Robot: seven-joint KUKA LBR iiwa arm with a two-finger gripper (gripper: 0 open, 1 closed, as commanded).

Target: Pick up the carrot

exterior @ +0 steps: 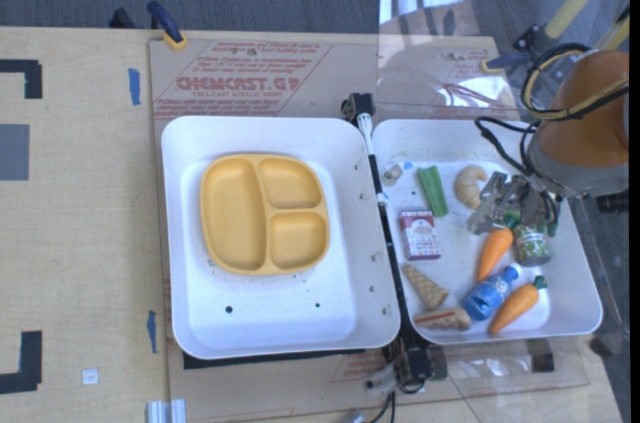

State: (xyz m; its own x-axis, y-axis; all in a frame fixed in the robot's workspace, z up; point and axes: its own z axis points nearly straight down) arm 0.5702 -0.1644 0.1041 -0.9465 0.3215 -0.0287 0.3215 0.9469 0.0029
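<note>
Hand (497, 216) at carrot (493, 254); "CHEMCAST" cardboard (240, 81)

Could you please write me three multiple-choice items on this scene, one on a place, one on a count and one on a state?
1. Where does the yellow divided plate lie?
A. in the left bin
B. in the right bin
C. on the cardboard

2. How many carrots lie in the right bin?
A. one
B. two
C. four

3. Where is the gripper?
A. over the left bin
B. by the top of the upper carrot
C. off the bench

Answers: 1 A, the plate sits in the left bin. 2 B, the upper carrot and the lower carrot. 3 B, it hangs just above that carrot's top.
</note>
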